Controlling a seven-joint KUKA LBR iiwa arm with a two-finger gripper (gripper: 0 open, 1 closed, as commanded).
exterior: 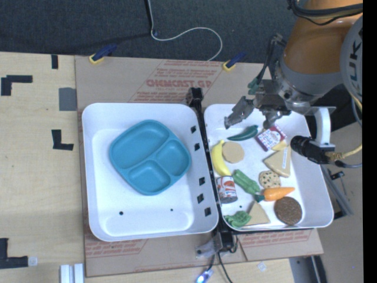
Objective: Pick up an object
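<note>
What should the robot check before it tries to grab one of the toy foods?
1. Fingers open: ok. The gripper has its two fingers spread apart.
2. Nothing already held: ok. No toy sits between the fingers.
3. Gripper over the toys: ok. It hangs above the right bin, close to the green pepper.
4. Room around the pepper: not ok. The purple packet, round cracker and banana crowd close by.
5. Gripper low enough to grab: cannot tell from this slanted view.
6. Left bin out of the way: ok. The blue plate lies there, apart from the arm.
</note>
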